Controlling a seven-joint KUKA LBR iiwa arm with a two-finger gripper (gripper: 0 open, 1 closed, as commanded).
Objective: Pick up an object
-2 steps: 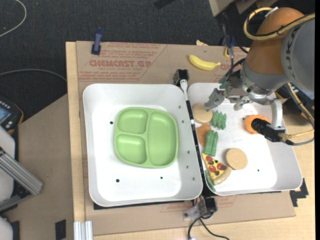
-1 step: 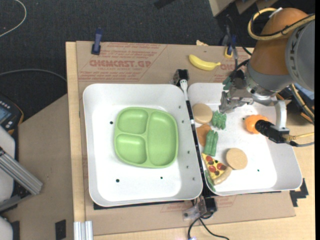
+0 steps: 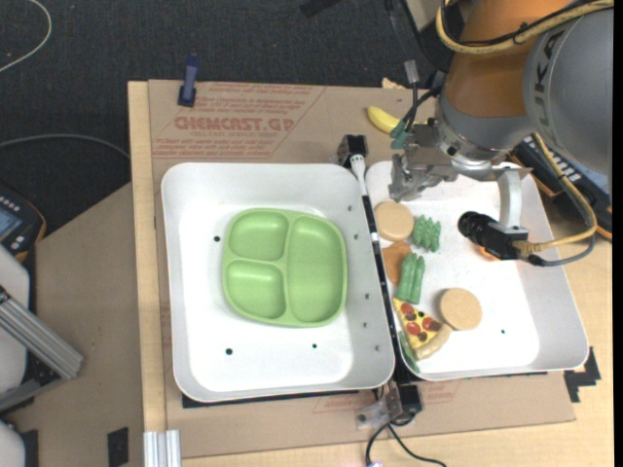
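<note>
The right bin [image 3: 545, 309] holds toy food. A round tan bun [image 3: 394, 221] lies near its far left, with a green leafy piece [image 3: 426, 233] beside it. Below them are an orange piece [image 3: 394, 258], a green pea pod [image 3: 411, 278], a pizza slice [image 3: 421, 328] and a second tan round [image 3: 459, 309]. My gripper [image 3: 417, 179] hangs over the bin's far left corner, just above and behind the bun. Nothing can be seen held in it.
The left bin [image 3: 195, 222] carries a green divided plate [image 3: 286, 267]. A yellow banana [image 3: 384, 119] lies on the board behind the right bin. A black fitting with a cable [image 3: 490, 235] hangs from the arm over the right bin's middle.
</note>
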